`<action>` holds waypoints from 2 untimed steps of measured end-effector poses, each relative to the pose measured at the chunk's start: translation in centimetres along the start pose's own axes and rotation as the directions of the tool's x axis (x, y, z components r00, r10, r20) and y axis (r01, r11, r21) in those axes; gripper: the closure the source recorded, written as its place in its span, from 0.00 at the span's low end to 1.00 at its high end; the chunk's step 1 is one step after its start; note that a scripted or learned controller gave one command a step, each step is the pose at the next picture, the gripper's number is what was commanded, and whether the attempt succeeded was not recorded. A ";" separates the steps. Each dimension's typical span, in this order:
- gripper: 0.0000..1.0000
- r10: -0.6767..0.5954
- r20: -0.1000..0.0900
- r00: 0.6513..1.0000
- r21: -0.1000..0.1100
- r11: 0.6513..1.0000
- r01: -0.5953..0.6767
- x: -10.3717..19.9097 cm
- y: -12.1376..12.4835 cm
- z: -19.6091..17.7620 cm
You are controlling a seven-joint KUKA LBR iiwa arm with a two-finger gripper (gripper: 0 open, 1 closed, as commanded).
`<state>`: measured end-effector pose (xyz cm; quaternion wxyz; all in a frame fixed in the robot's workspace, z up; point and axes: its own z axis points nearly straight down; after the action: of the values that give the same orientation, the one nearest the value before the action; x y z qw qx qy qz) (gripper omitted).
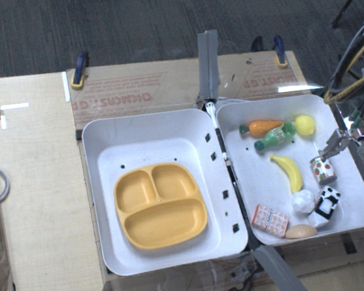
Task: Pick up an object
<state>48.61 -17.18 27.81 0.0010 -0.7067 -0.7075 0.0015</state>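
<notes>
The right bin holds several small items. An orange carrot, a green bottle and a yellow lemon lie along its far side. A banana rests in the middle. Near the front are a red-and-white packet, a tan oval piece, a white lump and a black-and-white toy. A small red-and-white can stands by the right wall. My gripper reaches in from the right edge, just above and to the right of that can, with nothing visibly held.
The left bin bears a yellow divided plate. A grey divider bar runs between the bins at the back. Cables and arm hardware crowd the right edge. Blue clamps hold cardboard behind the bins.
</notes>
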 end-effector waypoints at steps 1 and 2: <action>0.00 -0.194 0.001 0.981 -0.001 0.981 0.194 1.8 7.3 10.8; 0.00 -0.194 0.001 0.981 -0.002 0.981 0.194 1.8 7.3 10.8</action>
<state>55.90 -15.40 16.96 0.0004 -0.6342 -0.7731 0.0010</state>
